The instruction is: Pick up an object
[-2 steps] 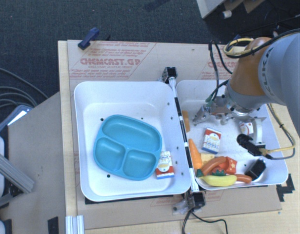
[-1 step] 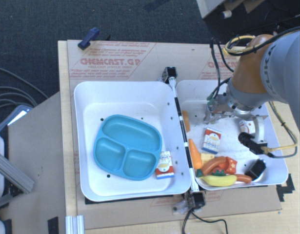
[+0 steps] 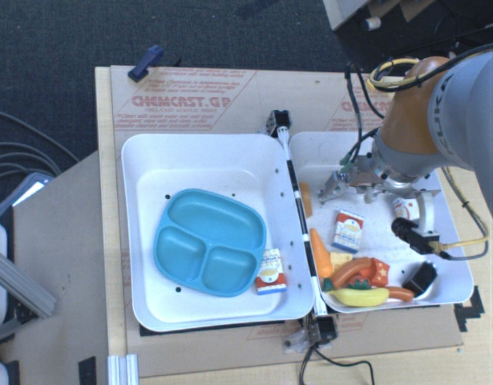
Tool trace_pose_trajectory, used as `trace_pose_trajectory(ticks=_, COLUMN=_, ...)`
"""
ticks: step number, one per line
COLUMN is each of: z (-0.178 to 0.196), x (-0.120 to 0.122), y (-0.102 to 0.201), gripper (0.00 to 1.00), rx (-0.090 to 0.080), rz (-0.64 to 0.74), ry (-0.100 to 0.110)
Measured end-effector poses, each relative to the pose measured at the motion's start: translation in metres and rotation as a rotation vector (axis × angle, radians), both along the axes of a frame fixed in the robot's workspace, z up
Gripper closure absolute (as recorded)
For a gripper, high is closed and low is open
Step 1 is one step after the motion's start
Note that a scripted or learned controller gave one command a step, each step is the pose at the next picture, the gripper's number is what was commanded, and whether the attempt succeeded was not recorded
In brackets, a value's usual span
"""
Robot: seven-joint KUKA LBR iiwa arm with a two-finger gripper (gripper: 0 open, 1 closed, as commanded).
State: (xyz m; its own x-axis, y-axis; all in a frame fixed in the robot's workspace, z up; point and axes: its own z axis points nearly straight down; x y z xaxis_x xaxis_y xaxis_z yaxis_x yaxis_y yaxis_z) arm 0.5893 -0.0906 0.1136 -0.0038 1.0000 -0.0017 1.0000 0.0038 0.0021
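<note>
My gripper (image 3: 352, 184) hangs low over the back part of the right bin (image 3: 450, 215), under the grey wrist with its orange band. Just in front of it lies a small white, blue and red carton (image 3: 348, 232). Along the bin's left wall lies a carrot (image 3: 319, 251). At the front of the bin sit a yellow banana (image 3: 360, 297), a red pepper (image 3: 360, 272), a sausage (image 3: 400, 294) and a black object (image 3: 420, 278). I see nothing held in the gripper.
The left bin (image 3: 142, 215) holds a blue divided plate (image 3: 210, 241) and a small juice carton (image 3: 270, 271) at its right front. A black cable (image 3: 418, 239) runs over the right bin's right side. A black clip (image 3: 278, 121) sits where the bins meet.
</note>
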Motion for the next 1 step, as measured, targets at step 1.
trace_pose_trajectory(ticks=1, z=-0.0294, x=-0.0059, y=-0.0164, gripper=0.00, rx=0.003, rz=-0.004, ry=0.006)
